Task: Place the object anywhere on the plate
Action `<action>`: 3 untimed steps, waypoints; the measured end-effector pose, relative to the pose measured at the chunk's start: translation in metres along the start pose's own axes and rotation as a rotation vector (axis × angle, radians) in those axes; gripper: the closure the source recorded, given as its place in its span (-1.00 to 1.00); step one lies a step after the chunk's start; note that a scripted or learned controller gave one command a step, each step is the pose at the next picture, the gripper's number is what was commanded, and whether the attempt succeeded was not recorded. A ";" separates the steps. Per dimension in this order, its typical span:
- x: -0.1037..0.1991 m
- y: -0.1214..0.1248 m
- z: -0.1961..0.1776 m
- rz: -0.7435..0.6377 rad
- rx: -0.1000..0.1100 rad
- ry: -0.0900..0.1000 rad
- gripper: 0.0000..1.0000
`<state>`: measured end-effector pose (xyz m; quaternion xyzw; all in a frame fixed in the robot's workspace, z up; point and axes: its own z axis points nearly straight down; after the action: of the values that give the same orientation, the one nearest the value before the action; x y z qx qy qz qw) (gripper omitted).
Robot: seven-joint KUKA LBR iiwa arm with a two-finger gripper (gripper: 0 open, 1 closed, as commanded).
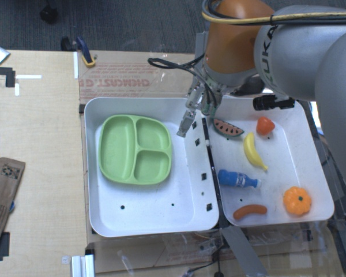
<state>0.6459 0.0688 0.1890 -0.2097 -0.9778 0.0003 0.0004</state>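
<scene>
Two white bins are sitting side by side on the bench. The left bin (104, 212) is holding a green plate (135, 149) with three parts, and nothing is lying on the plate.

The right bin (317, 154) is holding the toy food. A watermelon slice (227, 128) is lying near the top, close to the wall between the bins. A small red tomato (265, 125) is sitting to its right. A yellow banana (254, 151) is lying just below those two. A blue bottle (237, 179) is lying on its side under the banana. A sausage (249, 212) is lying near the front edge, and an orange pumpkin (297, 201) is sitting in the front right corner.

The gripper (191, 117) is hanging over the wall between the bins, near the plate's top right corner. Its fingers are looking close together, with nothing between them.
</scene>
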 end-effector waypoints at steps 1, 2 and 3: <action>0.016 -0.087 0.000 0.314 0.002 0.002 -1.00; 0.014 -0.088 -0.006 0.316 0.003 0.003 1.00; -0.006 -0.015 0.001 0.389 0.002 0.001 1.00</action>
<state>0.6451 0.0530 0.1880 -0.3945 -0.9189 0.0011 0.0009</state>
